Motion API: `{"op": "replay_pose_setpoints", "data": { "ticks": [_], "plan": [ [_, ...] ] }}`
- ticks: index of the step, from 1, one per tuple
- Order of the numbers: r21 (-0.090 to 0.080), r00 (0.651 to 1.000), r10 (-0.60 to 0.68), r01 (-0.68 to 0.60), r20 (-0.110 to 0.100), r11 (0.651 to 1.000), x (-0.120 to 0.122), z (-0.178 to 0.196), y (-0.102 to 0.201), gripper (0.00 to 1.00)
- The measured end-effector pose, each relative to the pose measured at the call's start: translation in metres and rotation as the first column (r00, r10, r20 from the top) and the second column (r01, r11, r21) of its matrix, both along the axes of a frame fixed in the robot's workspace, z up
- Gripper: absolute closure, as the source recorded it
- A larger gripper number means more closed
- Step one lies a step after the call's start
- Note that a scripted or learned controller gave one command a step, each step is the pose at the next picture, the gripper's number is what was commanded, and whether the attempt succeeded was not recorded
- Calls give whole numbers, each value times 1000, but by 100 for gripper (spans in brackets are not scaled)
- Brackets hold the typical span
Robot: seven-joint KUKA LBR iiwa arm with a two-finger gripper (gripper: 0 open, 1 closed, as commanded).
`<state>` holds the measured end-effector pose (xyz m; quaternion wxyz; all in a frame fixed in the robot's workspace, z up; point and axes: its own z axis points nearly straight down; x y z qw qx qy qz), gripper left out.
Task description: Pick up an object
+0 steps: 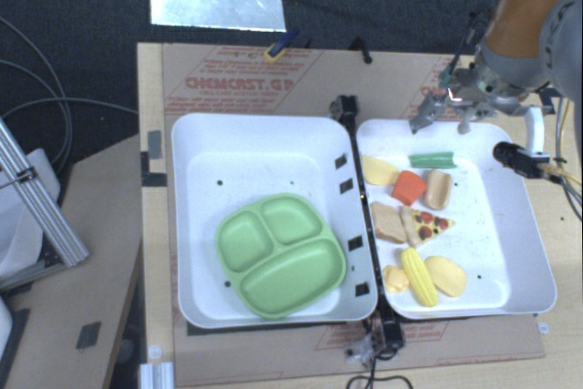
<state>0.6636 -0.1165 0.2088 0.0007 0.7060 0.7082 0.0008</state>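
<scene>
Arm (533, 14) reaching over the right bin's (519, 223) far edge.
Gripper (444, 118) hangs spread and holding nothing, just above the green toy (432, 160); other toy foods lie nearer the camera.

A: What is the supporting surface?
B: A pale wooden table (109, 196), seen from above at a slant. A brown cardboard sheet (237, 77) with red printing lies flat on it and covers its middle.

A: What rests on the sheet?
B: Two shallow white bins, side by side and touching along a black clipped seam. The left bin (196, 146) sits nearer the table's bare left part; the right bin (519, 223) reaches toward the sheet's right edge.

A: Anything else on the table?
B: Small grey tabs (88, 335) lie on the bare wood at lower left.
</scene>
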Motion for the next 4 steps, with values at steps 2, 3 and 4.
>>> {"op": "replay_pose_setpoints", "data": {
  "ticks": [2,3,4],
  "plan": [
    [-1,1000,-3,3,3,1000,6,-122,-26,0],
    [-1,1000,-2,2,0,1000,-26,-123,-7,0],
    [-1,1000,-3,3,2,1000,7,-123,-46,0]
  ]
}}
